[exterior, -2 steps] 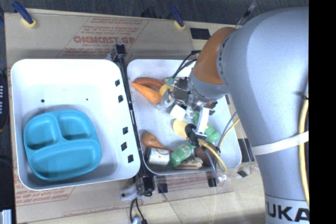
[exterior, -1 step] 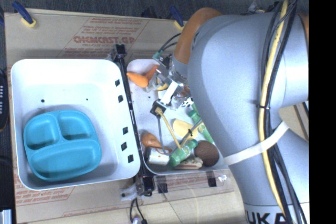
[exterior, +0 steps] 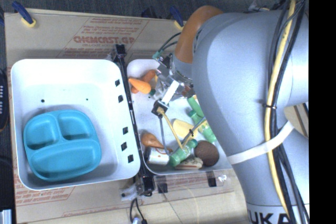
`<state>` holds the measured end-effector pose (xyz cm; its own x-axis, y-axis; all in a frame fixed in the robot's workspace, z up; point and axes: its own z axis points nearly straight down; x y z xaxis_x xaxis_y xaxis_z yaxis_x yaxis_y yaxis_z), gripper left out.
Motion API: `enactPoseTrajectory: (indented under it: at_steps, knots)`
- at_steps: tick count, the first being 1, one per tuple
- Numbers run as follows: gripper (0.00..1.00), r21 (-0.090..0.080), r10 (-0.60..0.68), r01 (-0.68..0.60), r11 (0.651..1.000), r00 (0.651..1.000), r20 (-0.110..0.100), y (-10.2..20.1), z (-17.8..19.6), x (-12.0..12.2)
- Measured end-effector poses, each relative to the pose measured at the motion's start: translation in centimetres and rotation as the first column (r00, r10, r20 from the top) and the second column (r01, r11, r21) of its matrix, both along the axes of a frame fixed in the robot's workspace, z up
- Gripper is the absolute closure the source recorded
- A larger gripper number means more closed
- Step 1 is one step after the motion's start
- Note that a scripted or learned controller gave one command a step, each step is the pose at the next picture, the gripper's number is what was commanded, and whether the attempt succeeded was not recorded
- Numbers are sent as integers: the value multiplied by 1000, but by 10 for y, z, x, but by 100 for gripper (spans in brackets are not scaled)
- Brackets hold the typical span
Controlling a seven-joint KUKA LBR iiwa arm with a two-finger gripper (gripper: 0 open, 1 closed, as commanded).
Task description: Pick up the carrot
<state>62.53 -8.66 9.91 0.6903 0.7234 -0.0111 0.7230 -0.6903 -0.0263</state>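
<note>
Look for the carrot (exterior: 138,85) in the upper left corner of the right bin (exterior: 134,66), close against the wall shared with the left bin (exterior: 63,76), lying on the bare white floor. Read its long axis as running roughly left to right across the view, dipping a little toward the right, with that right end close under the gripper (exterior: 166,92). Place the gripper just to the right of the carrot and slightly lower in the view, hanging off the grey arm (exterior: 236,76). Cannot tell whether spread or closed, given the clutter and shadow around the tip. Judge the coming move as a short shift leftward and toward the top of the view, then down, with the closing line turned across the carrot's length rather than along it. Beware a second orange piece (exterior: 150,75) just above and right of the carrot, touching it or nearly so, and another orange item (exterior: 151,139) lower in the same bin beside the toy food pile (exterior: 191,150). Mistake neither for the target. Leave the blue tray (exterior: 62,143) in the left bin out of it.
</note>
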Motion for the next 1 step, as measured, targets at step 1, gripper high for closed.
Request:
enactPoseTrajectory:
  at_steps: [1]
  knots:
    - [0, -2, 3, -3, 1000, 1000, -2, 0, 0, 0]
